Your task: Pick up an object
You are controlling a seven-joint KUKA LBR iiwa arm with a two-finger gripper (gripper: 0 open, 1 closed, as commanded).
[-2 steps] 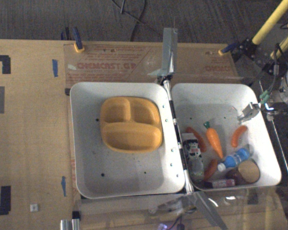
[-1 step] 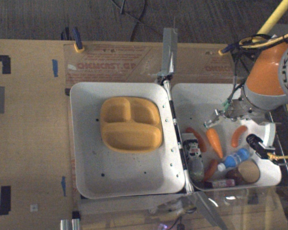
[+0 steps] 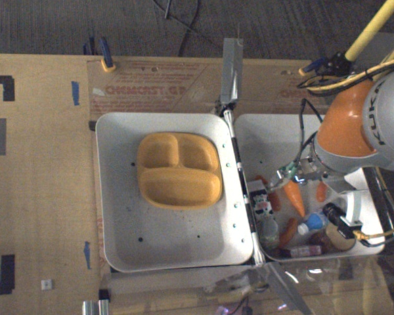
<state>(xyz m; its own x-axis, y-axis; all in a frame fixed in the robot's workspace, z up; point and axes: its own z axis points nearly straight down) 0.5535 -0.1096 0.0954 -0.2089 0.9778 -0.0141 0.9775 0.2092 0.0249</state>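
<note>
The right bin point(image 3: 266, 136) holds a heap of small things along its near side. An orange carrot point(image 3: 294, 197) lies there pointing toward the near edge. A small orange-red piece point(image 3: 322, 190) sits to its right, and a white bottle with a blue cap point(image 3: 312, 224) lies just below. My gripper point(image 3: 297, 173) hangs low over the bin from the right, just beyond the carrot's thick end. The orange-banded wrist hides most of the gripper. Nothing is visibly held between the fingers.
The left bin point(image 3: 115, 195) holds a yellow divided plate point(image 3: 178, 169). More items crowd the right bin: a red piece point(image 3: 274, 201), a dark red stick point(image 3: 289, 229), a clear bottle point(image 3: 269, 229), a pink tube point(image 3: 305, 250). A metal divider point(image 3: 231, 71) rises between the bins.
</note>
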